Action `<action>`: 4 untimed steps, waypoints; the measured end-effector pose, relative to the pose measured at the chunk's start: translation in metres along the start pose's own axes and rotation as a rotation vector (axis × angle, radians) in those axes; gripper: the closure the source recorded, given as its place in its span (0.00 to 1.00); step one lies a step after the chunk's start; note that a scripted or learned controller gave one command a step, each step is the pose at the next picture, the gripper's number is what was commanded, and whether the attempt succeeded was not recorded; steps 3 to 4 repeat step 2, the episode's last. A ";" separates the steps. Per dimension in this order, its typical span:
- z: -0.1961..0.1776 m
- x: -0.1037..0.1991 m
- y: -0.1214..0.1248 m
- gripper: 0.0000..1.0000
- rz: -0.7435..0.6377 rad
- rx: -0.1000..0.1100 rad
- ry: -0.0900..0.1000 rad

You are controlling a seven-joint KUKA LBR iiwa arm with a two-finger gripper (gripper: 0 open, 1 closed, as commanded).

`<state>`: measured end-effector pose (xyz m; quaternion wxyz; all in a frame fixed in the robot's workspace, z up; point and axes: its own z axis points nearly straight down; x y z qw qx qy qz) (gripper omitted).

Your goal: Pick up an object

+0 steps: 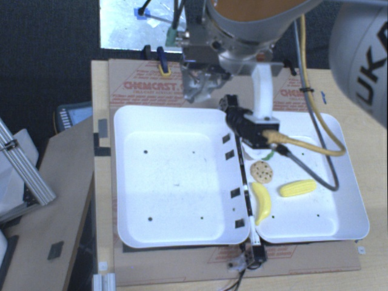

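Poised over the far rim of the bins, the grey arm's gripper [199, 90] hangs above the far right corner of the left shallow white bin [130, 223]. Whether it is clenched or released cannot be told from this slanted overhead angle.

The objects on offer lie well apart from it, to the right and nearer, in the near left part of the right shallow white bin [348, 220]. A round tan cookie [262, 172] speckled with dark chips sits close to the divide between the bins. A yellow plastic banana [262, 202] lies just on the near side of the cookie and curves along the bin's left wall. A yellow corn cob [297, 188] rests crosswise just to the right of both.

The arm's wrist crosses above the far part of the right bin, between the gripper and the three items. Under the bins a brown cardboard sheet printed in red [145, 85] covers the tabletop [103, 193], with a blue-and-yellow clamp [162, 62] at its far edge.
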<state>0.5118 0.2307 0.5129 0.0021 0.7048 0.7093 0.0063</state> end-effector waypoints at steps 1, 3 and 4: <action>0.072 -0.045 -0.027 1.00 0.008 0.017 -0.008; -0.028 -0.022 -0.025 1.00 0.001 0.000 0.000; -0.028 -0.022 -0.025 1.00 0.001 0.000 0.000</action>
